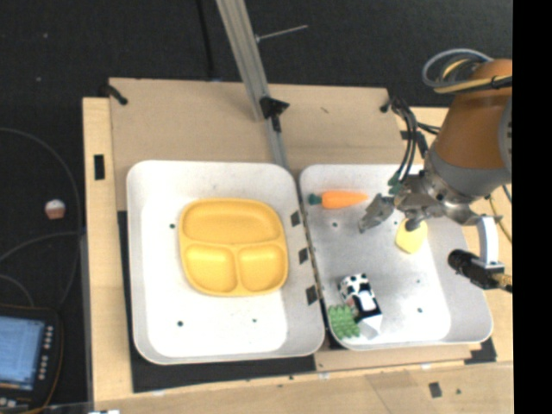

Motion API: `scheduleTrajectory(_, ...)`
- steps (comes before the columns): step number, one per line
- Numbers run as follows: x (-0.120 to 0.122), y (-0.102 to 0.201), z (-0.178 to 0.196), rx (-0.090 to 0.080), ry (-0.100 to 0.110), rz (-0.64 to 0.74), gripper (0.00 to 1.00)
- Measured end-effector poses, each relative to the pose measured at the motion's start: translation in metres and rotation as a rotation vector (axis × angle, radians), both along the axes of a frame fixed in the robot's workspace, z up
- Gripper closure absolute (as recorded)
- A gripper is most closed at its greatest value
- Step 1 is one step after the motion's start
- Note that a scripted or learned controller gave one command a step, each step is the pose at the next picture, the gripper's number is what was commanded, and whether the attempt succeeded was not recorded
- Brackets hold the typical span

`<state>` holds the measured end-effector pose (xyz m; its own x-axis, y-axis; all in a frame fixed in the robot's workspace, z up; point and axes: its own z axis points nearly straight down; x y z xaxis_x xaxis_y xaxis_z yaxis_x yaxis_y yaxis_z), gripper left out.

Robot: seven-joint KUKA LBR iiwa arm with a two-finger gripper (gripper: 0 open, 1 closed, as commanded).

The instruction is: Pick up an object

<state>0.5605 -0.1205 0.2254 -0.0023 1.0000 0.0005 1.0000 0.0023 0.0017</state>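
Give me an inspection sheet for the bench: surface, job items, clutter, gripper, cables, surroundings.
Surface: wooden bench bearing left bin and right bin, side by side.
Job's things: carrot, pale yellow piece, black-and-white toy and green piece, all in the right bin.
Clutter: yellow divided tray in the left bin.
Gripper: gripper low over the right bin between carrot and yellow piece, holding nothing.
Cables: thin black cable on the floor at left.
Surroundings: dark floor, metal pole, screen device lower left.

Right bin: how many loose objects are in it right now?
4. A carrot near the far left corner, a yellow piece beside the gripper, a black-and-white toy and a green piece at the near left. The arm may hide more.
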Motion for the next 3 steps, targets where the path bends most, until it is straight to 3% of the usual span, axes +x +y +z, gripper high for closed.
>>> scheduleTrajectory(1,0.0,0.0,0.0,0.0,0.0,-0.001,0.0)
scheduleTrajectory(3,-0.01,-0.01,-0.11,-0.002,0.006,-0.004,0.0)
